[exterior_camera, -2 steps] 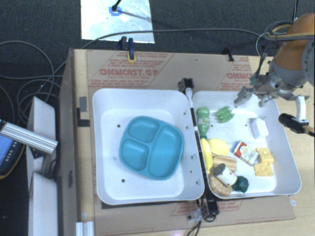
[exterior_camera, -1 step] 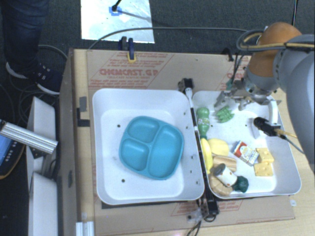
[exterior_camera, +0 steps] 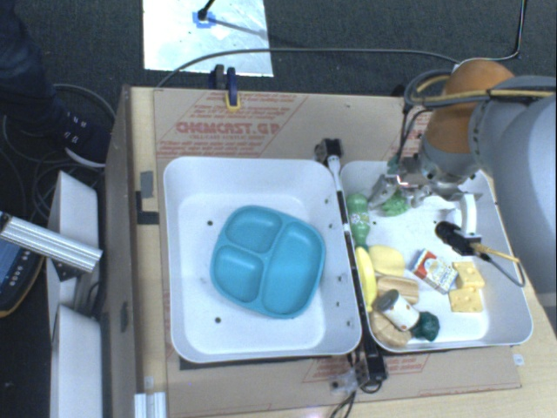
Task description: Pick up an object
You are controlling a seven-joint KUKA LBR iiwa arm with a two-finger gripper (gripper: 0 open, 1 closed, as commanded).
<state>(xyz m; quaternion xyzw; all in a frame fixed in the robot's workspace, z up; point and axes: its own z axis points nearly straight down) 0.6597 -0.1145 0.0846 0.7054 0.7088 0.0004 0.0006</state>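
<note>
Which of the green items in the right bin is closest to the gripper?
The green piece at the bin's top, right beneath the gripper; the green bottle-like item by the divider and the dark green one lie farther.

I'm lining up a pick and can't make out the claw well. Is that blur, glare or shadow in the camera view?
Camera view: the claw is soft and low-contrast over the right bin, merging with a green item, so its state is unreadable; lighting is even with faint shadows; glare sits on the foil sheet above the bench; the blue plate reads sharp.
</note>
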